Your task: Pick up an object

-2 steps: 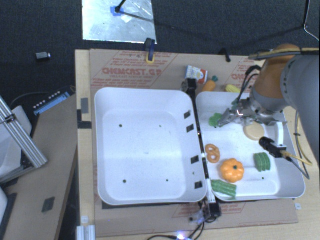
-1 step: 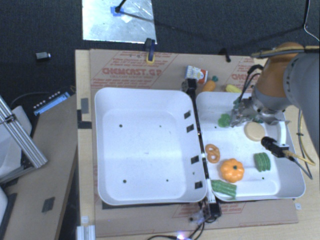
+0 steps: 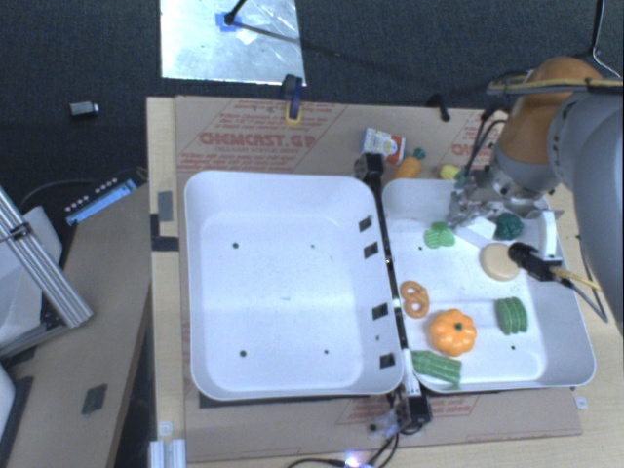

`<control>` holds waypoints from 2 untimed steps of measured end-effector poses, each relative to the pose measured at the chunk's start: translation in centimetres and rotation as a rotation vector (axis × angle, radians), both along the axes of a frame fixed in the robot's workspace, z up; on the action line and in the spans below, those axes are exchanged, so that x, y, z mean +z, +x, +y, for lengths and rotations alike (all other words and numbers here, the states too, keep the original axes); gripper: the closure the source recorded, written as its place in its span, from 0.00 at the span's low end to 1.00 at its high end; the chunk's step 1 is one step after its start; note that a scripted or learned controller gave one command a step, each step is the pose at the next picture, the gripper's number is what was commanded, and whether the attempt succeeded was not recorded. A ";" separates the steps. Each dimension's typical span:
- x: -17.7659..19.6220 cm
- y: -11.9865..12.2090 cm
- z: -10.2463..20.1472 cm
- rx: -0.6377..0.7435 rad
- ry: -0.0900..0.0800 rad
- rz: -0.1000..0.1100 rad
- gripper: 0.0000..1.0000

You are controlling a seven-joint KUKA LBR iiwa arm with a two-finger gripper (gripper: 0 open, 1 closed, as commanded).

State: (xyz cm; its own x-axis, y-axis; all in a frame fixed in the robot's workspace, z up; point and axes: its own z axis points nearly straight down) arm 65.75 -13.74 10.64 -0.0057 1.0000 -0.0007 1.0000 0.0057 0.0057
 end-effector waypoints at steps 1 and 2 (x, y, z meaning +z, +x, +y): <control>4.6 1.3 -0.4 0.000 -0.001 -0.001 1.00; 25.1 1.3 -1.3 0.000 -0.005 -0.017 1.00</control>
